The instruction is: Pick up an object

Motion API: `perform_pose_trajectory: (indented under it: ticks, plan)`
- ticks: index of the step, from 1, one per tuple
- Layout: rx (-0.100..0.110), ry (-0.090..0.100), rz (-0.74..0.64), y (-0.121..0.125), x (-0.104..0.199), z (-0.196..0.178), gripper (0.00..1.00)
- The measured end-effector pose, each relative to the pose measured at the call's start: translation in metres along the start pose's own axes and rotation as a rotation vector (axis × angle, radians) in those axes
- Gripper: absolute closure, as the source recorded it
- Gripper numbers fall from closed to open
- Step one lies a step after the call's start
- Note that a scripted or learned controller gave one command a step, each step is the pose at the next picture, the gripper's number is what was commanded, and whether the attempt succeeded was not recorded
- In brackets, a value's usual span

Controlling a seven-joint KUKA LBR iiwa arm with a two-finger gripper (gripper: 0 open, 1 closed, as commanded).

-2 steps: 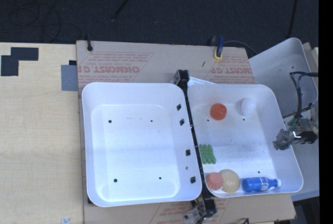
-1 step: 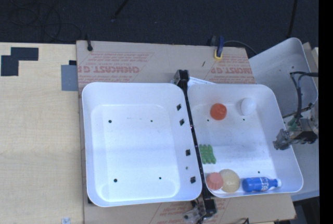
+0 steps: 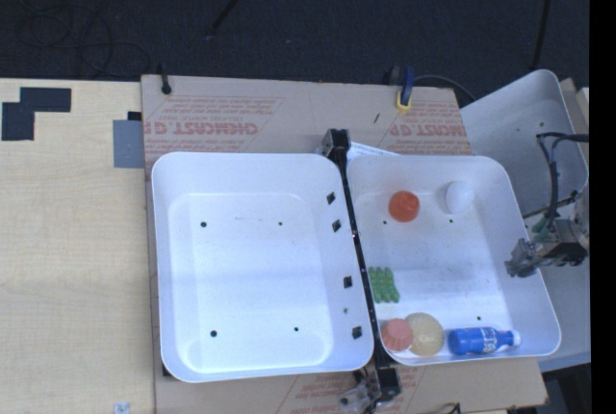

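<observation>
The right bin point(image 3: 481, 173) holds several objects. An orange ball point(image 3: 404, 205) and a white ball point(image 3: 458, 196) lie near its far side. A green ridged piece point(image 3: 383, 284) sits by the divider. A pink-red round item point(image 3: 396, 334), a pale yellow ball point(image 3: 424, 334) and a blue bottle point(image 3: 481, 341) lying on its side line the near wall. My gripper point(image 3: 535, 255) hangs at the right bin's right rim, apart from all of these, with the blue bottle nearest below it.
The left bin point(image 3: 245, 272) stands beside the right one, on a cardboard sheet point(image 3: 289, 118). Black clips point(image 3: 336, 144) join the bins along the divider. A white curved panel point(image 3: 525, 114) and cables point(image 3: 563, 171) lie to the right of the bins.
</observation>
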State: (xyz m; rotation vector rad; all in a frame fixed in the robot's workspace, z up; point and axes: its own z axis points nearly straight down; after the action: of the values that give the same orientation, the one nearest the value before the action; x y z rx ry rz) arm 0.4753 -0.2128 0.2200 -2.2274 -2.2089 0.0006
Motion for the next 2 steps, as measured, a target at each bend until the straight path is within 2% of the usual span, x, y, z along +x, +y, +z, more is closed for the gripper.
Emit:
perform_pose_trajectory:
  ticks: [2]
  plan:
    - [-0.001,0.0,0.001,0.0,-0.0004,-0.0005,1.0]
